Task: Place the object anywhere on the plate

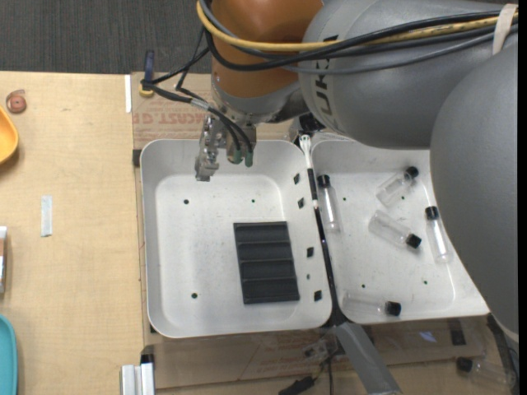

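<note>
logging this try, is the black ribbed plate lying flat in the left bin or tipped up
Flat. The black ribbed plate lies on the floor of the left bin, its whole top face showing.

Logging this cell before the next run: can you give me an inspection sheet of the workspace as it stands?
Surface: wooden bench bearing left bin and right bin, side by side.
Job's things: black ridged plate flat in left bin; clear tubes with black caps scattered in right bin, one by the divider.
Clutter: nothing seen on the plate.
Grippers: gripper above left bin's far edge, nothing seen between its fingers.
Cables: yellow and black cables loop around the orange band.
Surroundings: orange item and teal item at bench's left edge.
</note>
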`<state>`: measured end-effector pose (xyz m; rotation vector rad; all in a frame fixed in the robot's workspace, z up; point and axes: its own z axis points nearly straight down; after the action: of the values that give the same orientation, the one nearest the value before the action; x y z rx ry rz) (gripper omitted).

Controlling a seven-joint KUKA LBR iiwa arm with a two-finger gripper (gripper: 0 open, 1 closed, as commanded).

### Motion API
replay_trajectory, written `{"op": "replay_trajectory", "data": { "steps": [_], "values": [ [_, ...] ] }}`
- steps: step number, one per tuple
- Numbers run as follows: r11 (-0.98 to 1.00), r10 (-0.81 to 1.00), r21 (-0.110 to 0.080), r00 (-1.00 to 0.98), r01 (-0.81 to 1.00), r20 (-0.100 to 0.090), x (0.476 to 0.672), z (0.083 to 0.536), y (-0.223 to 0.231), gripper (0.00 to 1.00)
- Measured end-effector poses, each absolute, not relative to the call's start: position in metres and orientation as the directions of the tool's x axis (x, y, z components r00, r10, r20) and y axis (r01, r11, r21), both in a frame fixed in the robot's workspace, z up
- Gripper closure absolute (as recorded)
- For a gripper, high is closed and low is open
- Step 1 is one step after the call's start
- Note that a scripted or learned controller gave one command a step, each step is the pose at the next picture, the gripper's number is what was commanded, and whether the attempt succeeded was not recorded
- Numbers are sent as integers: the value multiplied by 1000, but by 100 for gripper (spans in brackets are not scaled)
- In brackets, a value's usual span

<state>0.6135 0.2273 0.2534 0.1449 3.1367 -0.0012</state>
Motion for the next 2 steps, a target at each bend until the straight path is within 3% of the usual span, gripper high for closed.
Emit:
{"op": "replay_trajectory", "data": {
  "steps": [1,2],
  "values": [
    [996,-94,0,-996,-94,0,522,288,204,100],
    [974,-226,0,-974,-226,0,565,214,223,100]
  ]
}}
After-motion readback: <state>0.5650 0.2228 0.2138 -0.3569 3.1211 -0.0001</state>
